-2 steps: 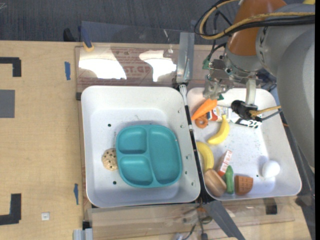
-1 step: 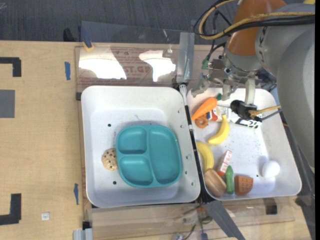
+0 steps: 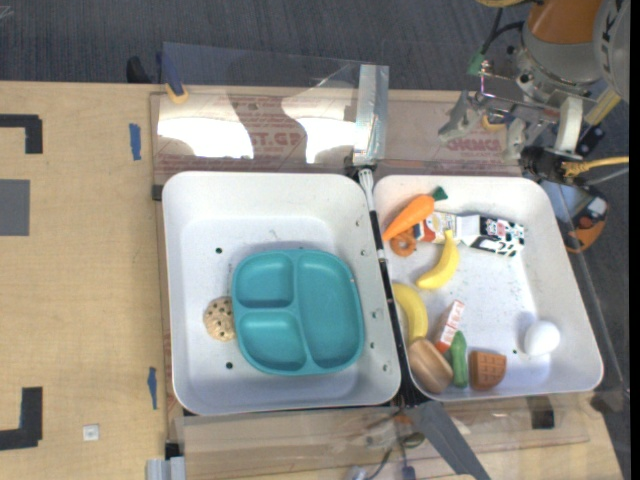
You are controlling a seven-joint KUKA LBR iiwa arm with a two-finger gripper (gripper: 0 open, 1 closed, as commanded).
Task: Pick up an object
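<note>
At frame left we see the wooden bench [image 3: 70,298]. In the left bin [image 3: 190,218] a teal divided plate [image 3: 297,310] lies with a cookie [image 3: 219,318] touching its left edge. In the right bin [image 3: 560,298] we count a toy carrot [image 3: 410,218] at upper left, a milk carton [image 3: 492,234] beside it, two bananas [image 3: 440,265] down the left side, a bread roll [image 3: 431,365] and an orange-brown toy [image 3: 487,369] along the lower wall, and a white egg [image 3: 542,337] at lower right. At upper right the gripper [image 3: 497,108] hangs beyond the right bin's upper rim, holding nothing; we cannot tell how its fingers stand.
</note>
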